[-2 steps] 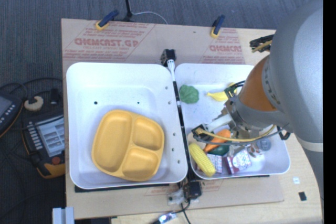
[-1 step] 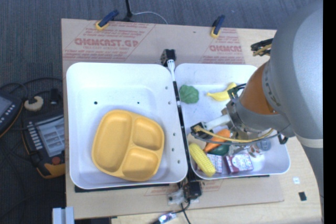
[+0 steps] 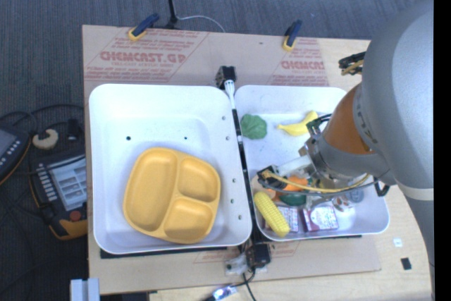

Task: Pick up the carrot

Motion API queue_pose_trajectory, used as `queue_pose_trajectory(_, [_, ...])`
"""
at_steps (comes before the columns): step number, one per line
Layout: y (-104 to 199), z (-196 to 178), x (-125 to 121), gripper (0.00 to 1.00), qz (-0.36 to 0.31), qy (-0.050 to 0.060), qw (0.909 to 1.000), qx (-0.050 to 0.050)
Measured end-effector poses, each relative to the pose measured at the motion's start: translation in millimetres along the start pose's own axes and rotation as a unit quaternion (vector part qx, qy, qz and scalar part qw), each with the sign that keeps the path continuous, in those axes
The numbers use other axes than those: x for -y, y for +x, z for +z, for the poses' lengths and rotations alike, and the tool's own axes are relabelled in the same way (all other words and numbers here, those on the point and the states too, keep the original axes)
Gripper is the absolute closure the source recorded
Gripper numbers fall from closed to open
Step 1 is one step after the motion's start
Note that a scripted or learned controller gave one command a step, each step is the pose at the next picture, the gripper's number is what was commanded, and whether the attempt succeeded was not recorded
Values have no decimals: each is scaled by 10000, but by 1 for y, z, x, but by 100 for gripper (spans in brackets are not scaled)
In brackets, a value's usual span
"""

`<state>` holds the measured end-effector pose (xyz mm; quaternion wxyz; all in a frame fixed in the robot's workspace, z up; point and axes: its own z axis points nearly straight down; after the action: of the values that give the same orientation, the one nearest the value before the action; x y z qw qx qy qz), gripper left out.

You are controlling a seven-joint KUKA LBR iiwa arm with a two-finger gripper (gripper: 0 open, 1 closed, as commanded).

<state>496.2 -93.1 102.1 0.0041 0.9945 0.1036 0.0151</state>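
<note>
You see the orange carrot point(image 3: 292, 183) low in the right white bin point(image 3: 352, 228), beside the yellow corn cob point(image 3: 271, 213) and the green leafy toy point(image 3: 253, 126). The claw point(image 3: 304, 176) sits over it; its opening cannot be told. Left bin point(image 3: 113, 102) holds a yellow sectioned plate point(image 3: 173, 194)

Bright even overhead light; soft shadows; arm point(image 3: 402, 88) blurred, perhaps too close; mild bin point(image 3: 141, 102) glare.

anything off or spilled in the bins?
Nothing spilled or damaged. The right bin is cluttered: corn, green item, yellow item and packets jumbled near the arm. The yellow tray sits flat in the left bin.
</note>
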Motion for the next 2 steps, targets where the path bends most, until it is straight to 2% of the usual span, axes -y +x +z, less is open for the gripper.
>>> queue_pose_trajectory(1, [4,-3,-1,0,0,-24,10000,-61])
queue_pose_trajectory(2, [4,3,-2,0,-53,-9,10000,-70])
